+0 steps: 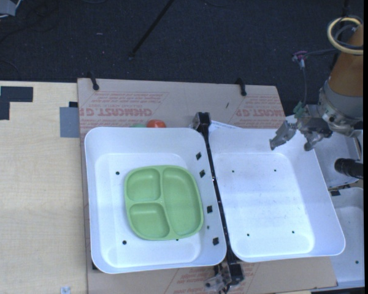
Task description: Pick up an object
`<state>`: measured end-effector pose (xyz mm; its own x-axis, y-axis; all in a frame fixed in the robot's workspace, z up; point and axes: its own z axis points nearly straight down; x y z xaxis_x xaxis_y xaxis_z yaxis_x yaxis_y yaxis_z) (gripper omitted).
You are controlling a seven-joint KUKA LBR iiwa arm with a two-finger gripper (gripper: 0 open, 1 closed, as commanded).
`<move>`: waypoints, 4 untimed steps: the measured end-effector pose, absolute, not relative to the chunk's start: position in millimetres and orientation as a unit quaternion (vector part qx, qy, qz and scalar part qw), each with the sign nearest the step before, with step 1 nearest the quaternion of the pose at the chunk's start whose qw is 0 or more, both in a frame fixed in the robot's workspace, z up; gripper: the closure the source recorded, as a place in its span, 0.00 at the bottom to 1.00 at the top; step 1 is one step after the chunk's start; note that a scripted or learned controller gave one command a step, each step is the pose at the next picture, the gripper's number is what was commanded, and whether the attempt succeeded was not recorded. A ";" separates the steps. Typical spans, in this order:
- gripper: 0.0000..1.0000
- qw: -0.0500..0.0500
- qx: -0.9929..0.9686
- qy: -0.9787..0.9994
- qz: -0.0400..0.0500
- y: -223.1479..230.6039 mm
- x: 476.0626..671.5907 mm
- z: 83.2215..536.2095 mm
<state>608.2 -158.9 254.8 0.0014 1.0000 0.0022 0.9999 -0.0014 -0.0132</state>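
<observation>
Tool [293, 138] fingers spread over right bin [331, 225] corner, green tray [163, 202] in left bin [101, 225]

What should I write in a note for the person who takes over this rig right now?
Gripper: open, holding nothing, above the top right corner of the right bin.
Green plate: three compartments, lying flat in the left bin.
A small red thing sits behind the left bin, outside it.
Done: nothing picked up yet.
Left: move the gripper over to the plate, grasp it, lift it.
</observation>
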 end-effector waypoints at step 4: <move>0.00 0.002 -0.708 -0.707 0.001 -164.7 606.0 84.8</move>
<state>606.0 -164.7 84.8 0.0012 1.0000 0.0011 1.0000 -0.0012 -0.0046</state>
